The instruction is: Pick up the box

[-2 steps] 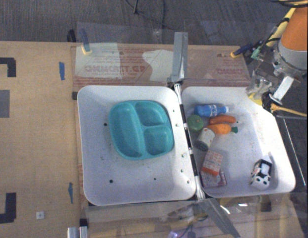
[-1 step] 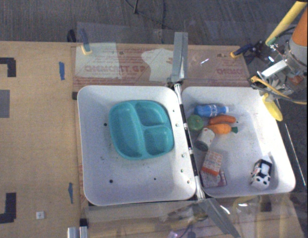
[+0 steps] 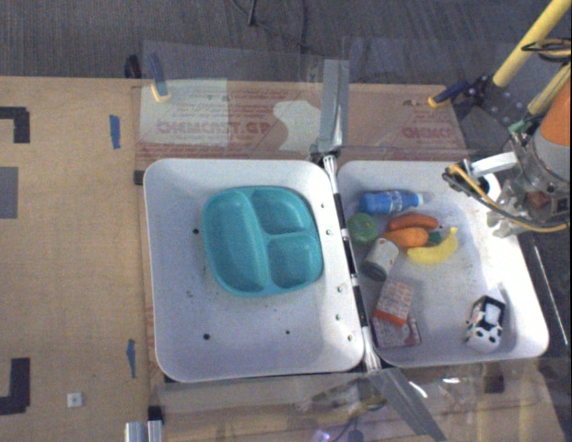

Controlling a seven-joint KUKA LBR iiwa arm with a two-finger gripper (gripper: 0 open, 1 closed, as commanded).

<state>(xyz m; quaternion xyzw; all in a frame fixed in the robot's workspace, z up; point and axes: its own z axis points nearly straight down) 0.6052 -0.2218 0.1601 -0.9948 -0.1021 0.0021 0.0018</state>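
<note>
Near the front of the right white bin (image 3: 520, 274) lies the flat orange-and-white carton box (image 3: 395, 304), untouched; the gripper (image 3: 532, 196) hangs at the bin's far right edge, its state indiscernible, so the approach leftward and nearer remains.

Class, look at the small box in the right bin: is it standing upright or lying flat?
Lying flat. The box shows its broad printed face to the overhead camera, resting on the right bin floor.
</note>
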